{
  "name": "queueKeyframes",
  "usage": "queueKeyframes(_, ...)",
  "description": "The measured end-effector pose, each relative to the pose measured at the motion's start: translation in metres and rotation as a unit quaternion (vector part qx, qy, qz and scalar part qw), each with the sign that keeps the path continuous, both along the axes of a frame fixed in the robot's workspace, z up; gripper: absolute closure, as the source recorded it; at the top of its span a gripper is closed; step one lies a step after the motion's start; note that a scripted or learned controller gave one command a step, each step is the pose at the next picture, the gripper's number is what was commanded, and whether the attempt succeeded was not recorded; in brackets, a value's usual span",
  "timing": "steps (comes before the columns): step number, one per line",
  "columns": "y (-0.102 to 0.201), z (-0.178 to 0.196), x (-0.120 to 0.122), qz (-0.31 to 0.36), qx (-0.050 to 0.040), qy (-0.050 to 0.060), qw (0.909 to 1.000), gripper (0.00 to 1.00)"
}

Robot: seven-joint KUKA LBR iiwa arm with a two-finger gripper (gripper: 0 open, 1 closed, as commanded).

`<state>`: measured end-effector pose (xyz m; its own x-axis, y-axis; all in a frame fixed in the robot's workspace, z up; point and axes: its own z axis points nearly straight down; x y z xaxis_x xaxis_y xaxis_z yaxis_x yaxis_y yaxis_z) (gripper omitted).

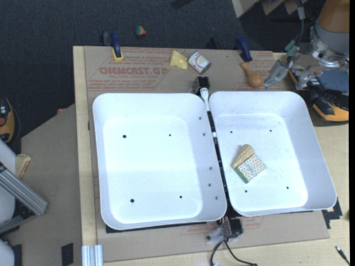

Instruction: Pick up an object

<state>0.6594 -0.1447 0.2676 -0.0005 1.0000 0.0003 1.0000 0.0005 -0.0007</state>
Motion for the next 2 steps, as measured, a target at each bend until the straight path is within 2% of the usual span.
queueKeyframes(1, 0.035, 0.128, -0.018, 0.002, -0.0012, -0.008, 1.0000, 0.00)
queueKeyframes(2, 0.035, 0.272, -0.066, 0.000, -0.0023, -0.011, 0.9999, 0.00)
